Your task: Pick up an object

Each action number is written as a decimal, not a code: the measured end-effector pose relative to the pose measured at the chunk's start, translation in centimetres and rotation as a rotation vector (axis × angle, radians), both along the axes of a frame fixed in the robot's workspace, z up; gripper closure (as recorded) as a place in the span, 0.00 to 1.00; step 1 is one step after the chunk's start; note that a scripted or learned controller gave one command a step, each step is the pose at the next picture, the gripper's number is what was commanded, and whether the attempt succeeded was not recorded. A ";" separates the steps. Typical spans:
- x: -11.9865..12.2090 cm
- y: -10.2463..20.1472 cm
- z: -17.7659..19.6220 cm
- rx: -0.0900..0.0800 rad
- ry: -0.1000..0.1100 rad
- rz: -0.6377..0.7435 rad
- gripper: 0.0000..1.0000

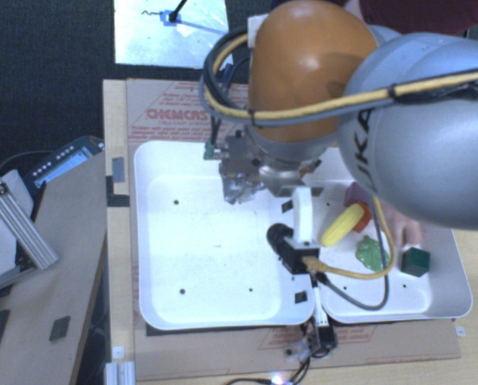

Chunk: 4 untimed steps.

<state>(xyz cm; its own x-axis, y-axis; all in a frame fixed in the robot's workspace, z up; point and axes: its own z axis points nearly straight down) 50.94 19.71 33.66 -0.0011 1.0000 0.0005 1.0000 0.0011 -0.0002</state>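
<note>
My gripper hangs over the far right part of the left white bin, below the big orange wrist band. Nothing shows in its grasp. The objects lie in the right bin: a yellow banana-shaped piece next to the divider, a crumpled light green item just in front of it, and a dark green block further right. A reddish-pink item peeks out behind the yellow piece, partly hidden by the arm.
The grey arm covers the far half of the right bin. A pale pink item lies at the arm's edge. Both bins rest on a cardboard sheet. A grey device sits off to the left.
</note>
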 end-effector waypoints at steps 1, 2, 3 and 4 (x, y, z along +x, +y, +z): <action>-2.2 3.8 -13.7 -0.004 0.013 0.005 1.00; -2.4 3.7 -25.8 -0.001 0.001 0.001 1.00; 5.0 3.7 -15.4 0.003 -0.015 0.002 1.00; 0.1 3.8 -14.3 0.000 0.002 0.004 1.00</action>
<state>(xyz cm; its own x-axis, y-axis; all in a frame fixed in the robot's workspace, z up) 51.00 23.47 19.32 -0.0047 1.0000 0.0010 1.0000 0.0047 -0.0024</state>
